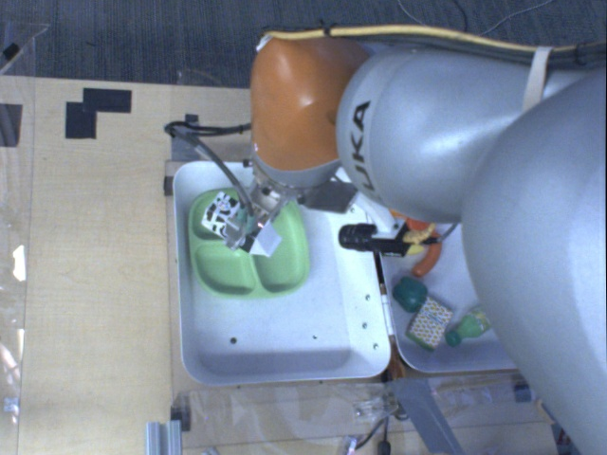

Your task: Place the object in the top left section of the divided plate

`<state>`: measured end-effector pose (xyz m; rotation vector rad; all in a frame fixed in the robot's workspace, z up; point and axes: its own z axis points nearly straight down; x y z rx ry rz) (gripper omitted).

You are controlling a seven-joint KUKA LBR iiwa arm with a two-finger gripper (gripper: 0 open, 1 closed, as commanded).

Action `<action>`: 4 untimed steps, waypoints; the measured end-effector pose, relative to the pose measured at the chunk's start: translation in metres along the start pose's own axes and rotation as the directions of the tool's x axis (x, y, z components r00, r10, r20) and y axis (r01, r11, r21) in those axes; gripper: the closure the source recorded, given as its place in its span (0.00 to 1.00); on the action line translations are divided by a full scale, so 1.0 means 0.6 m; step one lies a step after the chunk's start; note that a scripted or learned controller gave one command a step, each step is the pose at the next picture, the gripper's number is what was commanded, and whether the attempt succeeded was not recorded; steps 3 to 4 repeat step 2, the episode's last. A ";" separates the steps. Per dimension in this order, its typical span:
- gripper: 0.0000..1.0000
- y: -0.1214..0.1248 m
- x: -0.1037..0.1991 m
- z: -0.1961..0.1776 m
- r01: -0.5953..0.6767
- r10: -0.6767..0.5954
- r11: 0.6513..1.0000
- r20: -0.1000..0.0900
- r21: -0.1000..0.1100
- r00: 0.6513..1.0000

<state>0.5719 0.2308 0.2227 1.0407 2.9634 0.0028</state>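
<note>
From the camera view above the counter [95, 282], the green divided plate [248, 254] lies in the upper half of the left white bin [275, 349]. The tool [248, 227] hangs over the plate's middle, under the arm's orange band [299, 102]. A black-and-white patterned object [223, 214] sits in the plate's top left section, just beside the tool and apparently touching it. Whether the tool is clenched on it or has let it go, I cannot tell; the wrist and a small grey tab hide the contact.

Beyond the plate's right side, across the bin wall, the right bin [446, 358] holds a dark green ball [411, 294], a patterned card [430, 322], a green bottle [468, 328] and an orange piece [424, 254].

The risk, as I judge it: if the object clings to the tool on the lift, it could drag over the divider into a neighbouring section or off the plate altogether. A cable [213, 154] looping close above the plate might also snag.
</note>
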 end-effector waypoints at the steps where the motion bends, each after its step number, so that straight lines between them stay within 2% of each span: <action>1: 0.00 0.000 0.000 0.000 0.000 0.000 1.000 0.000 -0.001 1.000; 4: 0.00 0.000 0.000 0.000 0.000 0.000 1.000 0.000 -0.001 1.000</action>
